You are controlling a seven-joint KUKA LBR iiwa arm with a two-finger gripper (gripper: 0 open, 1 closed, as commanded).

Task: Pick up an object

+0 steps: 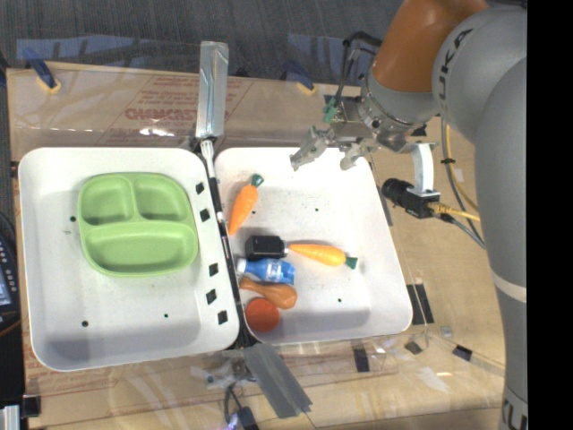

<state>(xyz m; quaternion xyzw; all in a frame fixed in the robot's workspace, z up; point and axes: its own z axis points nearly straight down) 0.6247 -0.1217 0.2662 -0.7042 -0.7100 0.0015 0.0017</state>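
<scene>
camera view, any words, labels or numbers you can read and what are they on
"KUKA" in grey letters on the arm, partly cut off by the curve of the casing.
Red print on the clear sheet behind the bins: blurred and glared, cannot be read.
Blue packet in the right bin: any label is too small to read.

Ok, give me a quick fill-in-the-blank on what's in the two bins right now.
1. The green tray lies in the ____ bin.
2. The right bin holds ____ carrots.
3. The hand hangs over the right bin's ____ edge, touching none of the objects.
4. The black block lies just above the ____ bottle.

Missing words: left; two; far; blue
</scene>
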